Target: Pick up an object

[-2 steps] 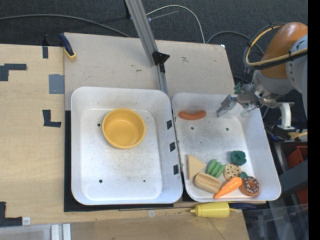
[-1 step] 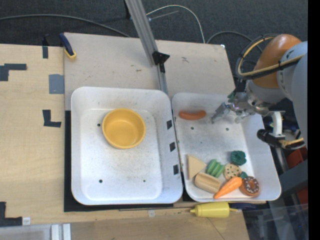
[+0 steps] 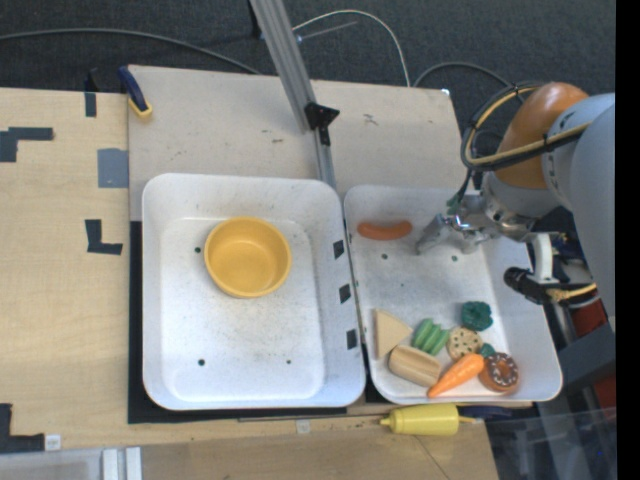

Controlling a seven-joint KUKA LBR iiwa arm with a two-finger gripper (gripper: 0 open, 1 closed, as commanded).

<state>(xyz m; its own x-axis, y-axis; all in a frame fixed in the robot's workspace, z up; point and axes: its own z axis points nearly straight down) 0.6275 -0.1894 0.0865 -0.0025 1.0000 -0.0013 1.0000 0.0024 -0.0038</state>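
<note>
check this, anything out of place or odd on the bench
One thing: a yellow mustard bottle lies on its side outside the bins, on the bench's front edge just below the right bin. The other toy food sits inside that bin, and the yellow bowl stands upright in the left bin.

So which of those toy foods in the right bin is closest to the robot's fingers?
The orange-red sausage, lying alone at the bin's far end beside the gripper. The other foods are clustered at the near end.

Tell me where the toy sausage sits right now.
The sausage lies in the right bin, near its far left corner, just left of the end effector and well away from the food pile at the near end.
</note>
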